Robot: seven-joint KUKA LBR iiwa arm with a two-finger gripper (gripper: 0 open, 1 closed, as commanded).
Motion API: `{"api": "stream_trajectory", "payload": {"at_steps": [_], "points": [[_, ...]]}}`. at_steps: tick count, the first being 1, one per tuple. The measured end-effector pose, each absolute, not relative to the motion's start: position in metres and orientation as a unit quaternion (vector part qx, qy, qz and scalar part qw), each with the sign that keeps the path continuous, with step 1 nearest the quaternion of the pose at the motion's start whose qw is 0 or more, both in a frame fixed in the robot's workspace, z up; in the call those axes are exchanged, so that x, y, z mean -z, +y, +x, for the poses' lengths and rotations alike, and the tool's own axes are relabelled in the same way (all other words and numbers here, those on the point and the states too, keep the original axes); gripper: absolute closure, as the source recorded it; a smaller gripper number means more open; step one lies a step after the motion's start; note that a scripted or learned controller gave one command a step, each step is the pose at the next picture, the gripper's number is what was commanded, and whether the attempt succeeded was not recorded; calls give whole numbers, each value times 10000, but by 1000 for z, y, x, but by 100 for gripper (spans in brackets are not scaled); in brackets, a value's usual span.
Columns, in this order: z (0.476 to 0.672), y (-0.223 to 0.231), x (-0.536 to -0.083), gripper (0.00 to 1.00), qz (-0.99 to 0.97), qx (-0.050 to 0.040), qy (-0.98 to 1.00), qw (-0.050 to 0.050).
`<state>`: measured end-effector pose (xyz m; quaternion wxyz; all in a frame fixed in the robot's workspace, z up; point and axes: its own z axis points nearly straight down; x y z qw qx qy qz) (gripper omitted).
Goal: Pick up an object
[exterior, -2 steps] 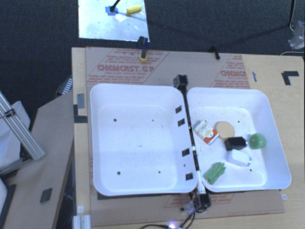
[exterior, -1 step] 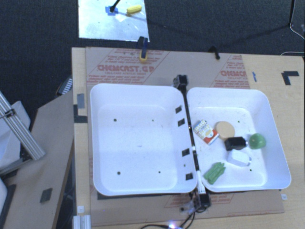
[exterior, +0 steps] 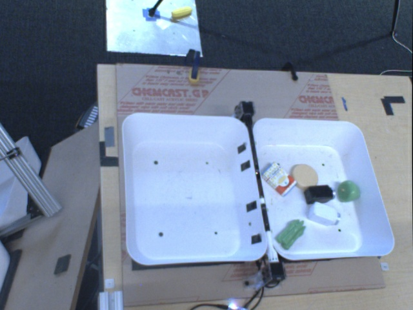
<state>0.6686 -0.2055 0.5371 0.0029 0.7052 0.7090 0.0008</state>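
The right bin (exterior: pixel 361 154) holds several small objects. A small red and yellow packet (exterior: pixel 279 177) lies near the bin's left wall. Beside it rests a tan round disc (exterior: pixel 304 174). A black block (exterior: pixel 319 193) sits just below the disc, with a green ball (exterior: pixel 348 190) to its right. A white object (exterior: pixel 324 214) lies under the black block. A green ridged piece (exterior: pixel 291 233) rests near the bin's front left corner.
The left bin (exterior: pixel 187 189) stands beside the right one, joined by a black-clipped divider (exterior: pixel 255 186). A metal plate (exterior: pixel 153 17) with a yellow item lies beyond the bench. An aluminium frame (exterior: pixel 22 179) stands at the left.
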Motion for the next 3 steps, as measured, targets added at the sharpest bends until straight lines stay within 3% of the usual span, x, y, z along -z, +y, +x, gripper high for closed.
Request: {"api": "stream_trajectory", "payload": {"at_steps": [1, 2, 3], "points": [[662, -165, -416, 100, 7046, 19, 7096, -45], [669, -173, -454, 100, 7052, -15, 7090, 27], [668, -208, -445, 100, 7073, -2, 7069, 20]]}}
